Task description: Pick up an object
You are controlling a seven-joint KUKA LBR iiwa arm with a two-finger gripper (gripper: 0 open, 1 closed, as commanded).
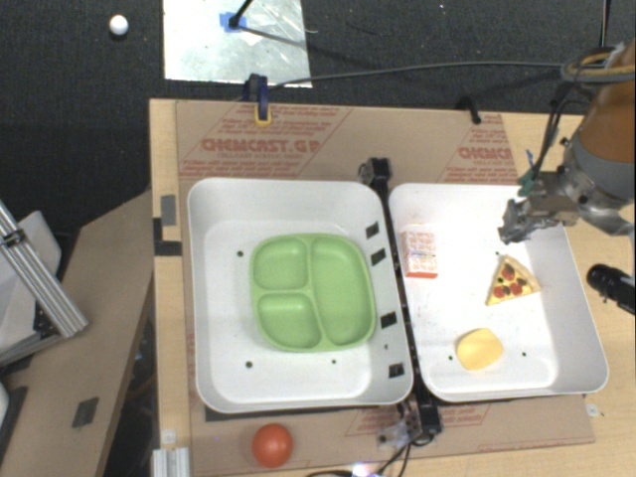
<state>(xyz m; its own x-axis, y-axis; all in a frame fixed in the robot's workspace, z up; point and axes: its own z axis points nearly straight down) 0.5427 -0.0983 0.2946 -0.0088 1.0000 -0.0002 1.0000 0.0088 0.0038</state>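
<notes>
Since the pincer [517, 229] hangs just above the pizza slice [513, 281], fingers too blurry to tell, go straight down and pinch softly.

Left bin [214, 266]: green divided tray [312, 291].
Right bin [571, 296]: pizza slice [512, 280], yellow lump [479, 349], small packet [419, 251].
Gripper [517, 225]: above pizza slice.
Tabletop [328, 132]: red ball [272, 444] at front edge.
</notes>
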